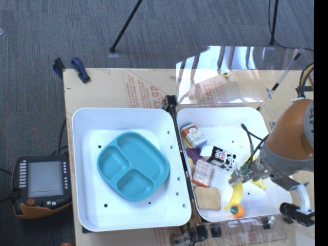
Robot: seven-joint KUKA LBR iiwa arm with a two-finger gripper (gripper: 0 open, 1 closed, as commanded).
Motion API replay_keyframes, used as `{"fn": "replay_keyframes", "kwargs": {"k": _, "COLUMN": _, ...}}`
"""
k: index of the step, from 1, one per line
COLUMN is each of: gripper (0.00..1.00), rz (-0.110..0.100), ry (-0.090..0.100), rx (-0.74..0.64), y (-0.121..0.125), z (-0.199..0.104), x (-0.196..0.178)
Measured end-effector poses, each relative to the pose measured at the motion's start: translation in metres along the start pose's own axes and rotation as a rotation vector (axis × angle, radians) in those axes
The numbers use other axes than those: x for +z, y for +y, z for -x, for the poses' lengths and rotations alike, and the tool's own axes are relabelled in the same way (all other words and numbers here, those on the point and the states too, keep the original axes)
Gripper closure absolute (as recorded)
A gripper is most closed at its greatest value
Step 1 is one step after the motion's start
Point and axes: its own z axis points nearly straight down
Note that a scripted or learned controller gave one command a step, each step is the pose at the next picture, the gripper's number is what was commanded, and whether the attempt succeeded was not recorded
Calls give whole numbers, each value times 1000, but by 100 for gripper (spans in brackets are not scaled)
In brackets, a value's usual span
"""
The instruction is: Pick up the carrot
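Observation:
The carrot (238,211) is a small orange piece with a green top, lying near the front edge of the right bin (259,213). A yellow banana (235,193) lies just behind it and touches it. My gripper (240,178) hangs low over the right bin, a little behind and above the banana, and roughly a hand's width behind the carrot. Nothing is visibly held in it. The grey arm with its orange band (289,132) reaches in from the right.
The right bin also holds a slice of toast (207,198), an orange-and-white carton (202,173), a black-and-white box (223,158), a small can (193,136) and a purple item (192,154). A blue divided plate (133,165) lies in the left bin (84,137).

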Motion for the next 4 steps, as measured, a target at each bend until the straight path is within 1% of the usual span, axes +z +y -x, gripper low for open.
{"fn": "replay_keyframes", "kwargs": {"k": 1, "gripper": 0, "rz": -4, "ry": 2, "rx": -2, "y": -1, "z": -1, "x": 2}}
{"fn": "replay_keyframes", "kwargs": {"k": 2, "gripper": 0, "rz": -9, "ry": 4, "rx": 187, "y": 5, "z": -42, "x": 11}}
{"fn": "replay_keyframes", "kwargs": {"k": 3, "gripper": 0, "rz": -6, "ry": 2, "rx": 310, "y": 16, "z": -109, "x": -50}}
{"fn": "replay_keyframes", "kwargs": {"k": 4, "gripper": 0, "rz": -5, "ry": 5, "rx": 81, "y": 7, "z": -53, "x": 47}}
